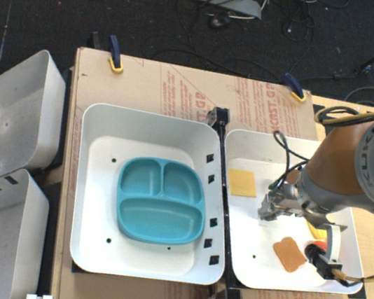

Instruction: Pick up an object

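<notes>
In the right bin (257, 153) lie a pale yellow square slice (242, 183) near the left wall and an orange-brown toast-like piece (289, 254) toward the front. A small yellow and orange item (320, 234) peeks out beside the arm at the right. My gripper (267, 210) hangs low over the bin floor, between the yellow slice and the brown piece, with nothing visible in it. The grey arm with its orange band (338, 160) covers the bin's right part.
The left bin (98, 130) holds a teal divided plate (161, 200). Black clips line the divider between the bins. Two spare white bins (7, 122) stand off the bench at the left. Cables trail over the arm near the right bin's rear.
</notes>
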